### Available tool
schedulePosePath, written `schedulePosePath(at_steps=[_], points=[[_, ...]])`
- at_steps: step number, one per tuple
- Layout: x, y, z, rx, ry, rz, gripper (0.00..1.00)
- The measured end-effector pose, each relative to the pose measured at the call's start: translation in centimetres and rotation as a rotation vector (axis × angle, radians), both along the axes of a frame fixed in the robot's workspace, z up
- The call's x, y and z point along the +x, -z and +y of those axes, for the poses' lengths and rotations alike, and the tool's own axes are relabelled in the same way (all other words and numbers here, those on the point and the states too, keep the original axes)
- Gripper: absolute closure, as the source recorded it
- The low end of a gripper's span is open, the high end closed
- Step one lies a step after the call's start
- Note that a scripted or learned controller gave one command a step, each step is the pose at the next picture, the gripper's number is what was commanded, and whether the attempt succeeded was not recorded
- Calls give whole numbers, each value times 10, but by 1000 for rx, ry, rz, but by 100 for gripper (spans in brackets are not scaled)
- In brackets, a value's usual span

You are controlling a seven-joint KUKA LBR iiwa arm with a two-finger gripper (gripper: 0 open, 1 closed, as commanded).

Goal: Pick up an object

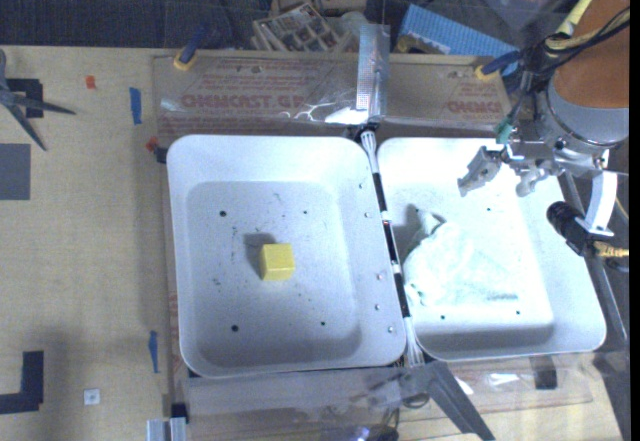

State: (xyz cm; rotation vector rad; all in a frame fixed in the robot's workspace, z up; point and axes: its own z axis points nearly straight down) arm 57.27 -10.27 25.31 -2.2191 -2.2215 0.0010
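Overhead, the jaws [502, 173] hang spread and hold nothing above the right bin [570, 324], where a crumpled white cloth [450, 264] lies (left side). Well apart, a yellow block [277, 261] sits in the left bin [200, 169].

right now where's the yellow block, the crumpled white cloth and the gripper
yellow block [278, 261]: camera view, on its top face, in the left bin.
crumpled white cloth [452, 264]: camera view, on its bunched middle, in the right bin.
gripper [503, 175]: camera view, midway between its fingertips, over the right bin.
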Motion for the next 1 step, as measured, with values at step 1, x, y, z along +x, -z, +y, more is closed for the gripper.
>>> schedulePosePath(at_steps=[1], points=[[0, 0, 0, 0, 0, 0, 0]])
